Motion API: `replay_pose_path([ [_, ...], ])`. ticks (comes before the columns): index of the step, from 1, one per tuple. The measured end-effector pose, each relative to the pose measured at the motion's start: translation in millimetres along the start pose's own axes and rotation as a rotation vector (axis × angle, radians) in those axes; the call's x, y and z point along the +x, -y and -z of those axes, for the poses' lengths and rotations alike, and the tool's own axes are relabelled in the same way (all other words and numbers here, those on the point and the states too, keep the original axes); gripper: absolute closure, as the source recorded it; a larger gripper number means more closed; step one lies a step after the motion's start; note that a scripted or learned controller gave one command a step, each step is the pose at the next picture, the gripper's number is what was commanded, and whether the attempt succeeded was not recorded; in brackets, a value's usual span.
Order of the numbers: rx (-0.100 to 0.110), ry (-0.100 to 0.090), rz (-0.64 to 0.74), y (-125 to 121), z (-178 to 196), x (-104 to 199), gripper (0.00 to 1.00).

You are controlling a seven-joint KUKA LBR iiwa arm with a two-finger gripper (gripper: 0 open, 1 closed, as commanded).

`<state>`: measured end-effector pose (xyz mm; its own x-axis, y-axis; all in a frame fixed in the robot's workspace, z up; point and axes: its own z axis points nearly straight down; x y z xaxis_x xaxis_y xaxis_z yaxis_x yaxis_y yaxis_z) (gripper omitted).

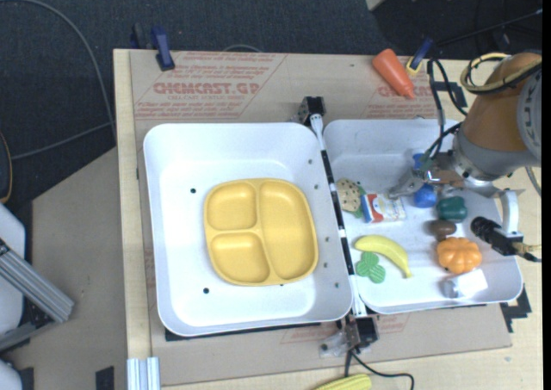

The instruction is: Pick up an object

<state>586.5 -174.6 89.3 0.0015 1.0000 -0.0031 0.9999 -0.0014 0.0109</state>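
Several small toys crowd the right bin (379,134), so the gripper (411,183), whose state I cannot tell, risks nudging the blue piece (425,197) or the green block (450,207) aside.

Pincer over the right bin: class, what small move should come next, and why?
Probably lower a little onto the blue object. The pincer hangs in the right bin just beside it with nothing visibly held, and the banana and orange pumpkin lie farther off.

One fixed camera looks down at a slant on both white bins (172,207).
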Motion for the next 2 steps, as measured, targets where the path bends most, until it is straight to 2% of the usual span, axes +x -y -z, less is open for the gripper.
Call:
replay_pose_path([
  [1, -0.002, -0.001, 0.0, -1, 10, 1, 1.0],
  [2, 0.01, -0.004, 0.004, -10, 21, 74, 1.0],
])
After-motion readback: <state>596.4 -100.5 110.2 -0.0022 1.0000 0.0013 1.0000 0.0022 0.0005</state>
